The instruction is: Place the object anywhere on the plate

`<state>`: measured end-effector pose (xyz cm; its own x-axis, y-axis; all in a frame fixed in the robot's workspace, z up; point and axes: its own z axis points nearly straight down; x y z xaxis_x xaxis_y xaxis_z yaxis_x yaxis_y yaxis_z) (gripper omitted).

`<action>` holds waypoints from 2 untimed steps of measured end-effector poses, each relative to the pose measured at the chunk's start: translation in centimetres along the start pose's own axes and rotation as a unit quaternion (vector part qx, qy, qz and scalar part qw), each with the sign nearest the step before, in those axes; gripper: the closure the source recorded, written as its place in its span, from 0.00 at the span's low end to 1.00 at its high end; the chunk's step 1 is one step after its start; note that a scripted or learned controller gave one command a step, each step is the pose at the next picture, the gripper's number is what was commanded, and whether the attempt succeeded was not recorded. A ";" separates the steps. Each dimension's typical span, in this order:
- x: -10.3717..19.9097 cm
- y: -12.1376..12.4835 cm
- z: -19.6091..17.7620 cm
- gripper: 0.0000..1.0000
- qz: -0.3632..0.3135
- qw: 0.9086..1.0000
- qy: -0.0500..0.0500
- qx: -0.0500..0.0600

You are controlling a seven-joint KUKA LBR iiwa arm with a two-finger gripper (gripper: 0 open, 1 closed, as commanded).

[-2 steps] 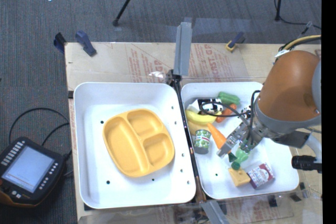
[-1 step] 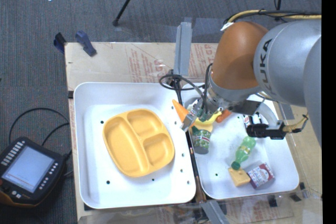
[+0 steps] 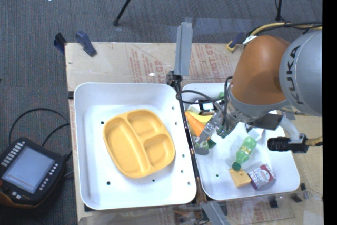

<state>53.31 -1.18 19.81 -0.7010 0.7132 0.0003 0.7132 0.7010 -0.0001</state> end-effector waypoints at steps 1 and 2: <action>-0.1 0.1 -0.9 1.00 0.000 1.000 0.000 0.000; 1.4 8.7 1.2 1.00 0.017 1.000 0.000 0.000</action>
<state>58.51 5.94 18.63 -0.6769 0.7360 0.0007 0.7360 0.6769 -0.0005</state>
